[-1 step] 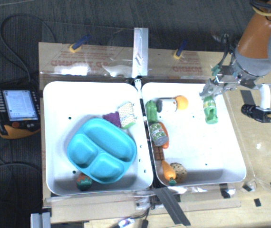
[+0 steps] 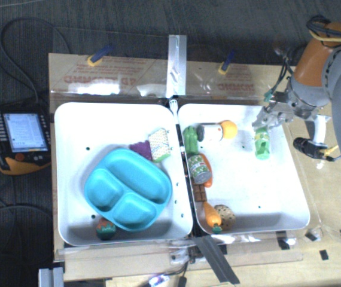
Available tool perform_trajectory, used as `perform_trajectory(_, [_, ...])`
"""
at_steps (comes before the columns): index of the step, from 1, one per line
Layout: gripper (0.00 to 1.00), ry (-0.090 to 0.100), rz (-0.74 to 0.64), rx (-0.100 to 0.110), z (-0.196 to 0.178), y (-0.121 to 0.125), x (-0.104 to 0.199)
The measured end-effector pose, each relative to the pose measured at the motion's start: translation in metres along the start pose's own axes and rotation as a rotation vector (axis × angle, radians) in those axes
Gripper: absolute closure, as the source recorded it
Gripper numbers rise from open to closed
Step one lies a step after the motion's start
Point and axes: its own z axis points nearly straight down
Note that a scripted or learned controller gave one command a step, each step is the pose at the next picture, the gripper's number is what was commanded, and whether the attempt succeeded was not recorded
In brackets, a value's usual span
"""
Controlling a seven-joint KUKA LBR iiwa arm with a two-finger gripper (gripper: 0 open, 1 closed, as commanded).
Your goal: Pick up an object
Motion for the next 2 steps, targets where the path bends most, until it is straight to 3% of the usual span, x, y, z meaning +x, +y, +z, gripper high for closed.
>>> perform_trajectory(1, [0.00,-0.004,-0.079,-0.013,0.052,-0.018,0.008])
perform_trajectory(2, [0.00,-0.004,-0.045,-0.016,0.052,-0.055,0.014])
